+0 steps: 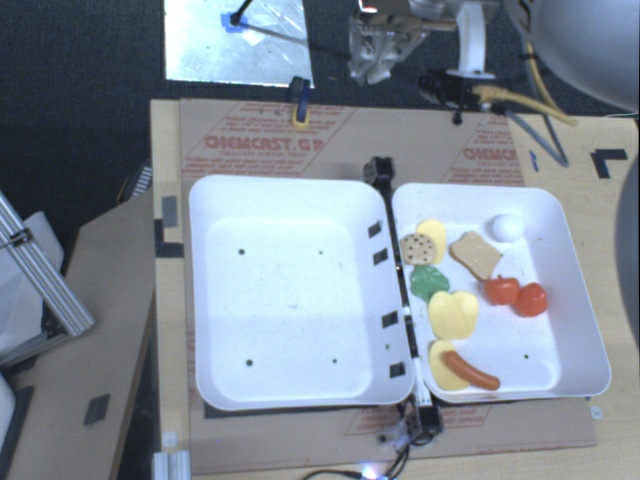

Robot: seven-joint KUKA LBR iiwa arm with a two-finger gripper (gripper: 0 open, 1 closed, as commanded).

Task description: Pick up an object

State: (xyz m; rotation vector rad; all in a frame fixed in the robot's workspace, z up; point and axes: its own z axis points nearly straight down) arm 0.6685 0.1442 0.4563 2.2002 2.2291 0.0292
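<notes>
My gripper (373, 56) hangs high at the top of the camera view, above the bench's far edge and well clear of both bins; nothing shows between its fingers. The right bin (575, 298) holds several toy foods: a white egg (507, 227), a toast slice (475, 255), a spotted cookie (422, 247) against a yellow piece (434, 233), a green leafy piece (430, 282), two red tomatoes (502, 290) (531, 300), a yellow pepper (453, 314) and a sausage (470, 372) lying on a yellow piece.
The left bin (290, 288) is bare white with small dots. A black clip strip (398, 278) joins the two bins. A shiny metal sheet (238, 26) lies beyond the bench. Cables (520, 103) trail at the upper right.
</notes>
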